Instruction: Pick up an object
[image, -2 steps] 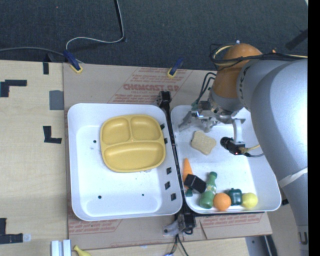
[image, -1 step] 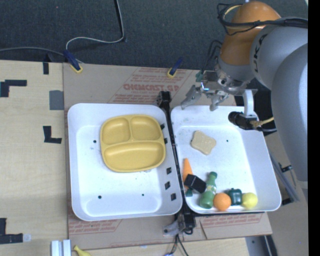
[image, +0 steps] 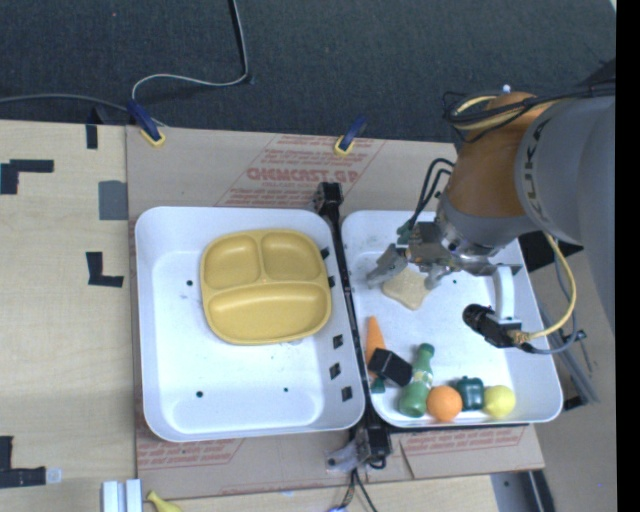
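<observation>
One camera view to work from: my end effector (image: 405, 265) sits right of centre in the frame, fingers spread wide just above a tan bread-like piece (image: 406, 291) in the right bin (image: 545, 385). Nothing is gripped yet. I judge the flat piece may slip out or get nudged toward the bin wall on closing.

Dark carpet (image: 300, 50) lies behind the wooden bench (image: 50, 330).

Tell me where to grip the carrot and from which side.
Grip the carrot across its thicker lower-middle, coming straight down. It lies flat and slim, tip toward the far side; the bin divider sits close on its left, so close the fingers across its width carefully.
</observation>
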